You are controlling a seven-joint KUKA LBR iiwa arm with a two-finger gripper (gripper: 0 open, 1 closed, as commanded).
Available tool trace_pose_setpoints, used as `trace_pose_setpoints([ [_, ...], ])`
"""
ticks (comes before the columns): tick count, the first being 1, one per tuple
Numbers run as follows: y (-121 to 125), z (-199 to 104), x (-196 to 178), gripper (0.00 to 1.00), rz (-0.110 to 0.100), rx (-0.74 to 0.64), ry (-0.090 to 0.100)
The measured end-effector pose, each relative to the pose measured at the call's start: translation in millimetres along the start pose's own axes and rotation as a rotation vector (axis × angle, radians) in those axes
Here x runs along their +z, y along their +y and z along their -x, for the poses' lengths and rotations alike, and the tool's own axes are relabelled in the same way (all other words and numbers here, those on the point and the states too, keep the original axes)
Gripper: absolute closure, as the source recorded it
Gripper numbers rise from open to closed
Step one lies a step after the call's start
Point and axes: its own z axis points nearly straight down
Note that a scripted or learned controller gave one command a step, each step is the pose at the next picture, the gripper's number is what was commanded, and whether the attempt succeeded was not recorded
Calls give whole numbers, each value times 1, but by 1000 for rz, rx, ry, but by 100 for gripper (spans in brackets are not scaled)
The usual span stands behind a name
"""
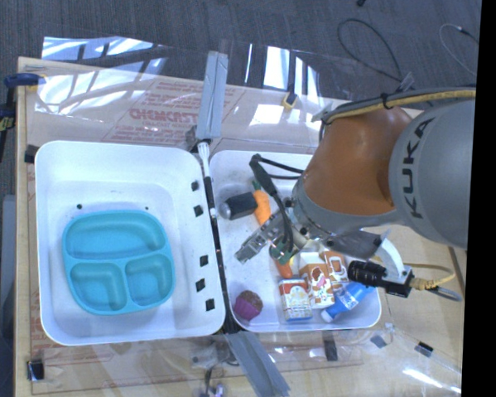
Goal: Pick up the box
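The box (308, 286) is a small red-and-white printed carton lying flat in the front part of the right bin (233, 164). My gripper (258, 240) hangs low over the middle of that bin, just left of and slightly behind the box, beside an orange item (283, 263). The arm's orange band and grey wrist cover the back right of the bin. Nothing can be seen held by the gripper.
A black cylinder (239, 205) and an orange piece (263, 206) lie behind the gripper. A purple ball (248, 303) sits at the bin's front left, and a blue bottle (347, 297) lies right of the box. The left bin (50, 175) holds a blue divided tray (116, 260).
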Motion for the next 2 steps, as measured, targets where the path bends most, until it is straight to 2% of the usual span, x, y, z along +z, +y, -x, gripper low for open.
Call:
trace_pose_setpoints([
  [1, 25, -31, 37, 100, 0, 174, 2],
  [2, 26, -30, 27, 100, 0, 168, 2],
])
